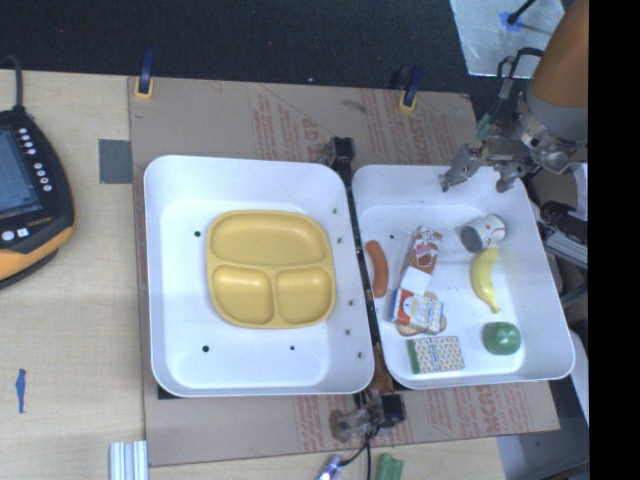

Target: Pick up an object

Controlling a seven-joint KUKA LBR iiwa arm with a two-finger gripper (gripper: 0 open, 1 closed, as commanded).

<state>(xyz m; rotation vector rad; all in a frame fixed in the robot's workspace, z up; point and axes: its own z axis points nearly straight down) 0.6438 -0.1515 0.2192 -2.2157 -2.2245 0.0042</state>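
While lit, cardboard-covered bench (250, 118)

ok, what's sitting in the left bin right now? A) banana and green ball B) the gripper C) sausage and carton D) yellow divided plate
D: the yellow divided plate lies in the left bin; the banana, green ball and sausage lie in the right bin.
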